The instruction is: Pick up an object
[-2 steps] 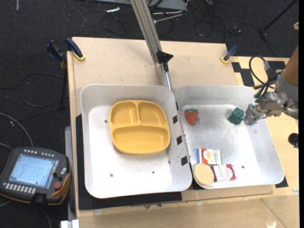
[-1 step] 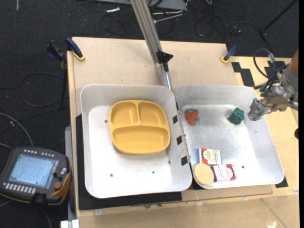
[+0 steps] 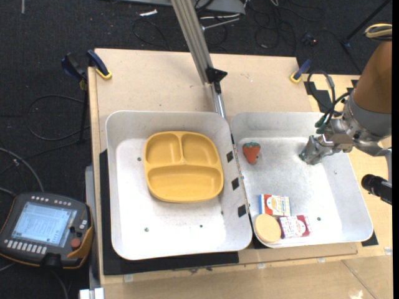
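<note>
On the tan tabletop [image 3: 156,80] two shallow white bins sit side by side, their inner walls meeting along a seam down the middle. The left bin [image 3: 124,229] carries a yellow divided plate [image 3: 184,166] lying flat in its upper middle, with bare floor open below it and along its left side. In the right bin [image 3: 336,198], a toy strawberry [image 3: 251,152] sits near the upper left corner, just beside the dividing wall. A small carton [image 3: 275,204], a round tan disc [image 3: 269,228] and a red-and-white packet [image 3: 294,226] crowd together against the near rim, touching or nearly so. The hand [image 3: 310,153] hangs low over the bin's upper right area, well apart from the strawberry and the cluster; nothing shows between its tips, and how far it is open I cannot tell. Wide bare floor lies between the hand and every object. A teach pendant [image 3: 43,229] rests off the tabletop's left edge.
</note>
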### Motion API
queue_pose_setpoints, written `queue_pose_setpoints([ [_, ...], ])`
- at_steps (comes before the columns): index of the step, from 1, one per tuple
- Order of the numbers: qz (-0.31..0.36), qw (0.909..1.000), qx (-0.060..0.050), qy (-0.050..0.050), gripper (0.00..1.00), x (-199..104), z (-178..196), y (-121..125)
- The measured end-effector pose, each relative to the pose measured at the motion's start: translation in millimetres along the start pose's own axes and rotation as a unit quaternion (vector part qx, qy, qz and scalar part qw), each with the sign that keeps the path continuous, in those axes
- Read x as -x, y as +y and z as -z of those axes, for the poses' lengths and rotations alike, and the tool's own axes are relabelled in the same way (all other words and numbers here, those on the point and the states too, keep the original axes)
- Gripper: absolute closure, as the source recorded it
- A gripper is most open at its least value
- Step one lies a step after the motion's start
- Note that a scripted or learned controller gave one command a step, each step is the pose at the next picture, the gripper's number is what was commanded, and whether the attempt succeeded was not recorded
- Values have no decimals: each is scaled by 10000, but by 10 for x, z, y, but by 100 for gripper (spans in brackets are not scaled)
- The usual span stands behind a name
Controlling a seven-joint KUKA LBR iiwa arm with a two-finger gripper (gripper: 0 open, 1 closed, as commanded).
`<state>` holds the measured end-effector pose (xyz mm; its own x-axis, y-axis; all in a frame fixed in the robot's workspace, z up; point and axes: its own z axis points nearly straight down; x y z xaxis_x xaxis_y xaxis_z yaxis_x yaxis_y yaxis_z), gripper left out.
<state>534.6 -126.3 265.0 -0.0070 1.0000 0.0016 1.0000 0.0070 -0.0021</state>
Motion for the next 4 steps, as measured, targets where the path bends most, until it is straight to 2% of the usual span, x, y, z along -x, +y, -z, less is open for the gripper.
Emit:
queue_pose_setpoints([
  [1, 7, 10000, 1, 4, 100, -621, -85, -53],
  [3, 5, 10000, 9, -2, 100, -1679, -24, -36],
  [4, 4, 10000, -10, -3, 100, -2169, -229, -75],
])
